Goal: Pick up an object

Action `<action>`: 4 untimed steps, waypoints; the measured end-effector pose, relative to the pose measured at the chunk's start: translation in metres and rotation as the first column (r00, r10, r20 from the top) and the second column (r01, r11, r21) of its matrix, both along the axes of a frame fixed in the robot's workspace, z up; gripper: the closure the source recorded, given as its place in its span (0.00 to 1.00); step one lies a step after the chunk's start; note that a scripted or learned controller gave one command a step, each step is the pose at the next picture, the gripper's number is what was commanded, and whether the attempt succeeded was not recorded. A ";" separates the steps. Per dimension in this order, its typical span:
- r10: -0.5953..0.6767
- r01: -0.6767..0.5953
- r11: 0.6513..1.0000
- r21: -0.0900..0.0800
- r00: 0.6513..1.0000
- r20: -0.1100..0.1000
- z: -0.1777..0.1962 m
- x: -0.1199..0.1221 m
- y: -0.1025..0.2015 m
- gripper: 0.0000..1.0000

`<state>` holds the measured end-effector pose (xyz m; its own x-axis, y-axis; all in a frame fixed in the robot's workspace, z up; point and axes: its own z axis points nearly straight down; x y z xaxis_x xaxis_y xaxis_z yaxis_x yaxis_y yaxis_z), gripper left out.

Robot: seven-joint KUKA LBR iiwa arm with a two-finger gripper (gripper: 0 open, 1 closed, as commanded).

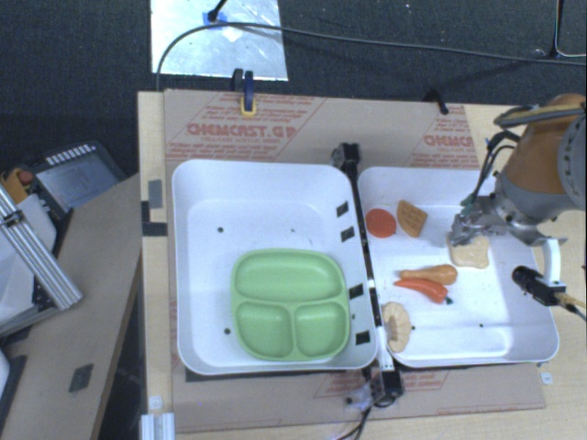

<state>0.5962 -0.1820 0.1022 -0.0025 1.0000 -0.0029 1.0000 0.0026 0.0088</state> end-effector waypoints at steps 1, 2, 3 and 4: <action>0.001 -0.001 1.000 0.001 1.000 -0.003 0.046 0.005 -0.006 1.00; 0.001 -0.001 1.000 0.000 1.000 -0.001 0.104 0.013 -0.015 1.00; 0.002 -0.002 1.000 0.001 1.000 -0.002 0.148 0.015 -0.019 1.00; 0.003 -0.003 1.000 0.001 1.000 -0.003 0.190 0.016 -0.019 1.00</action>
